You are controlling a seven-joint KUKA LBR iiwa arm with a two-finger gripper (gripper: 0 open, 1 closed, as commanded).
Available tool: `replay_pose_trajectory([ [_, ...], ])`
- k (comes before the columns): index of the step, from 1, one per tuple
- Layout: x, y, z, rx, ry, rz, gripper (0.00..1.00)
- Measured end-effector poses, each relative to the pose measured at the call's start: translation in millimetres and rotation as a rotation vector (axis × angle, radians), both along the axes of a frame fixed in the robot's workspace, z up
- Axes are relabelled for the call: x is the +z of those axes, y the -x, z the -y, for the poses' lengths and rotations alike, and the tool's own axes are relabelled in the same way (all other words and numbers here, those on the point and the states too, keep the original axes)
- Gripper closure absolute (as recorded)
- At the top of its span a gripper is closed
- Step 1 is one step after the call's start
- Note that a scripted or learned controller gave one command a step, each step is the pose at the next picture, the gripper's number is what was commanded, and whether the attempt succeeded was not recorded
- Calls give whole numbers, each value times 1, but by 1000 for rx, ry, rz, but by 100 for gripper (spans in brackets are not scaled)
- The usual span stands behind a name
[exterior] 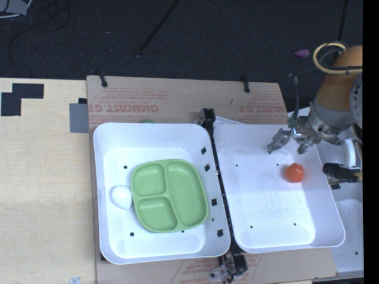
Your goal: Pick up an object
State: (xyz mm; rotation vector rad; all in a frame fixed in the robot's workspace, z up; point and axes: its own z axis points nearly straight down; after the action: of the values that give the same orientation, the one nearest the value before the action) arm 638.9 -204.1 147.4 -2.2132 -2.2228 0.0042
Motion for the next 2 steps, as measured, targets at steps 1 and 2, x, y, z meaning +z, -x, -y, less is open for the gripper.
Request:
replay_pose_trajectory([
  [1, -53, 0, -2, 0, 0, 1, 0],
  [2, -40, -1, -1, 2, 1, 4, 100],
])
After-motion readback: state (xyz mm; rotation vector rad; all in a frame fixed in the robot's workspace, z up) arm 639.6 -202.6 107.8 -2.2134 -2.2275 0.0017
